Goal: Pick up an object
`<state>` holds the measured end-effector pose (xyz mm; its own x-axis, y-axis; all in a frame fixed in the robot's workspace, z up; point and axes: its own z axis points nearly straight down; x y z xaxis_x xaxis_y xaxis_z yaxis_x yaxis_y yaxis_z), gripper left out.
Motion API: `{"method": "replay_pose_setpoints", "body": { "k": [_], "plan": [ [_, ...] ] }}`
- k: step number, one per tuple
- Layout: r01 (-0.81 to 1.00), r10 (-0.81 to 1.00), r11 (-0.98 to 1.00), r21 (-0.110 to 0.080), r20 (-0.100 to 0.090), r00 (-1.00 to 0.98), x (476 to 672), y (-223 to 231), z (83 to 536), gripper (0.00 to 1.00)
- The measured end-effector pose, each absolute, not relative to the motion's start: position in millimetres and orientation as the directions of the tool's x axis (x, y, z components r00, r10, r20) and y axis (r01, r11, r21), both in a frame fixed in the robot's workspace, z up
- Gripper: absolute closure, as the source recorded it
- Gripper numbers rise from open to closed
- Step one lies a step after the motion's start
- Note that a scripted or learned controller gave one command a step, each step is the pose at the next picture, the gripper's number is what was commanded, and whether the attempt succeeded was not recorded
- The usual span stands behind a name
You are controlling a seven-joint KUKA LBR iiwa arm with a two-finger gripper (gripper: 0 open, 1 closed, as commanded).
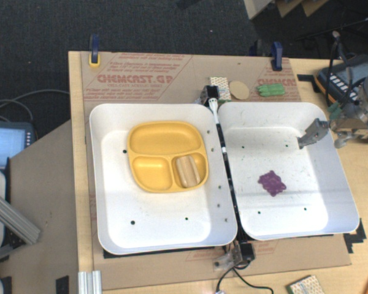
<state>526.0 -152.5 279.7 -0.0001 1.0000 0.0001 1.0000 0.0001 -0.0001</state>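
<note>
A small purple lumpy object (272, 182) lies on the floor of the right white bin (331, 225), a little right of its middle. In the left white bin (110, 225) sits a yellow divided plate (162, 139), and a tan roll-shaped object (185, 170) rests in its lower right compartment. My gripper (326, 138) hangs over the right bin's upper right part, near the rim, up and to the right of the purple object. It is open, one grey finger (311, 134) pointing down-left, with nothing between the fingers.
Behind the bins, on the cardboard bench top, lie a green object (270, 90) and a tan round disc (239, 90). Blue clamps (94, 58) (276, 63) hold the back edge. The arm's wrist (356, 112) stands over the right bin's far right rim.
</note>
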Motion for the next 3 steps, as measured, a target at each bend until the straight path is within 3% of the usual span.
{"method": "replay_pose_setpoints", "body": {
  "k": [1, 2, 3],
  "plan": [
    [1.0, 1.0, -0.001, -0.014, 0.004, 0.001, 538.6, -162, 131, 0.0],
    [1.0, 1.0, 0.003, 0.008, -0.006, -0.003, 510.1, -102, 85, 0.0],
    [1.0, 1.0, -0.003, 0.013, -0.007, 0.003, 512.2, -105, 99, 1.0]
  ]
}}
